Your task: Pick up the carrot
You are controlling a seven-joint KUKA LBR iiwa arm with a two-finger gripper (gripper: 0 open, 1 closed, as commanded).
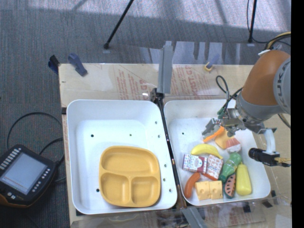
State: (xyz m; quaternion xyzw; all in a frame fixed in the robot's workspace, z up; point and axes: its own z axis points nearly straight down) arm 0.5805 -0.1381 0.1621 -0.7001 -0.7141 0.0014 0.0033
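The carrot (214, 134) lies in the right bin (178, 109), directly under the tip of the gripper (217, 126) and reaching a little toward the arm's side of it. It sits slanted, one end higher against the pile of toy food, which is probably why the gripper comes at it from above and at a tilt rather than flat. The metal fingers look spread to either side of the orange body, touching or nearly touching it; I cannot tell whether they have closed on it, so I would not call it held yet.

The rest of the food is crowded toward the near end of that bin, below the gripper, likely just where it was tipped in. Counted: one banana (206, 149) just below the gripper, one pale wedge with a pink edge (229, 144) beside the carrot, two small printed cartons (203, 164) side by side, one green bottle (231, 165), one watermelon slice (230, 185), one yellow corn-like piece (243, 179), one sausage (191, 184) and one block of cheese (209, 190). The tight packing means the banana and the wedge could be nudged as the fingers close.

Well away from the gripper, in the left bin (78, 127), rests one yellow divided plate (129, 176) with three compartments and nothing in them. So there are two bins, one plate, one carrot.
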